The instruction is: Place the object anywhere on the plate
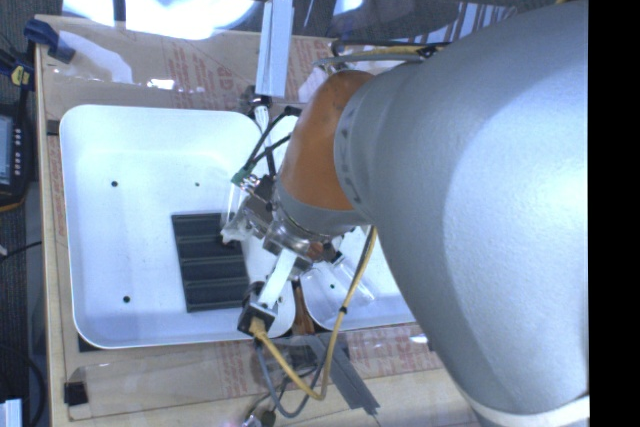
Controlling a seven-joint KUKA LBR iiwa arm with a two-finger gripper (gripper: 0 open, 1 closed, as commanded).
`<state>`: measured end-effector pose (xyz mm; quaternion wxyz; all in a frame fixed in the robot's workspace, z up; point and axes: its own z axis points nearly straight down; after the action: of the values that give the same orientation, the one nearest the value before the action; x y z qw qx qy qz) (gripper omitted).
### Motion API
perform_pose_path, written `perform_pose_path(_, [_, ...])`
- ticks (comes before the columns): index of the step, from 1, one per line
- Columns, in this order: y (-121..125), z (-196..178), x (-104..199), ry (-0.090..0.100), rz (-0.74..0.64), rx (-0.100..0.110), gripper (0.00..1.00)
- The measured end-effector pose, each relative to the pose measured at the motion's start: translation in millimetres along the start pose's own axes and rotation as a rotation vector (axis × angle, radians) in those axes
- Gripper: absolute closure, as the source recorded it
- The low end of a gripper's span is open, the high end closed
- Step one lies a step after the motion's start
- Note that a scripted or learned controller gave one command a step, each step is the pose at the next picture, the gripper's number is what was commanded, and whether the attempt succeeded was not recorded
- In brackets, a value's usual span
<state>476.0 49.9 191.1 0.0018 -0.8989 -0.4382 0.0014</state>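
The left bin (100,215) is taking the left half of the frame. The dark ribbed object (208,265) is lying flat on its floor, at the lower middle of the frame. Its long axis is running from top to bottom, with the lower end leaning slightly right, and the ribs are crossing the short way. The gripper (240,218) is hanging at the object's upper right corner. I cannot tell if it is released, clenched or grasping anything. The arm (450,195) is hiding most of the right bin (390,313), probably together with the plate. The task is looking hardly begun: the object is not yet lifted, and carrying and placing are waiting.
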Motion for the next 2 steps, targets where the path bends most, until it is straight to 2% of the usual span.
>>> perform_pose_path(1, [-35.9, 101.4, 43.9, -0.003, 0.195, 0.003, 0.00])
perform_pose_path(2, [-4.1, -0.1, 5.3, 0.001, 0.300, 0.001, 0.00])
